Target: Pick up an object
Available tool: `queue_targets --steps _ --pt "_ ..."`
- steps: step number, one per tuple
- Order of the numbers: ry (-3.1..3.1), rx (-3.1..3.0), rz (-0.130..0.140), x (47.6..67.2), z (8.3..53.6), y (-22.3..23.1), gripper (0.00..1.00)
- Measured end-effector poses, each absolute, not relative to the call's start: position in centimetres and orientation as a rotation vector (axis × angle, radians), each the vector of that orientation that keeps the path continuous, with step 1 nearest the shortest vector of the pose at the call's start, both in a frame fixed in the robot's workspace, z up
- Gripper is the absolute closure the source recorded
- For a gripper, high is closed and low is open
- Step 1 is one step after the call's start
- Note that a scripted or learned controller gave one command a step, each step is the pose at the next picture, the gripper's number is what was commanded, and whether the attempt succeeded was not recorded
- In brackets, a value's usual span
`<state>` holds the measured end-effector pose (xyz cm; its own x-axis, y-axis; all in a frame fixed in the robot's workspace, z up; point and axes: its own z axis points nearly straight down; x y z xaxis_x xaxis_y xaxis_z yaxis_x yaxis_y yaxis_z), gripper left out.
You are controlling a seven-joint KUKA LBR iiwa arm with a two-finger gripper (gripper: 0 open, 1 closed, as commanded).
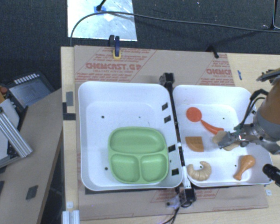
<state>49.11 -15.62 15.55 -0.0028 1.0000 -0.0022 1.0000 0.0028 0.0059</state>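
Note:
The right bin (214,96) holds an orange spoon (199,117), a brown bread-like slice (195,144), a pale curled croissant-shaped piece (199,171) and a tan drumstick (243,165). My gripper (229,141) reaches in from the right and sits low over the middle of this bin, just past the spoon's handle end. A small tan object (220,136) lies right at its tip. The gripper's body hides how the two meet. The drumstick lies below the gripper, and the brown slice lies to its left.
In the left bin (91,125) rests a green divided plate (137,154), towards the front. A black divider with clips (171,120) runs between the bins. The arm's grey wrist (270,125) covers the right bin's right wall.

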Motion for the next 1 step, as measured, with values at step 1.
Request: queue_targets --steps 1 --pt "2.223 2.213 0.004 48.66 20.69 -14.83 1.00"
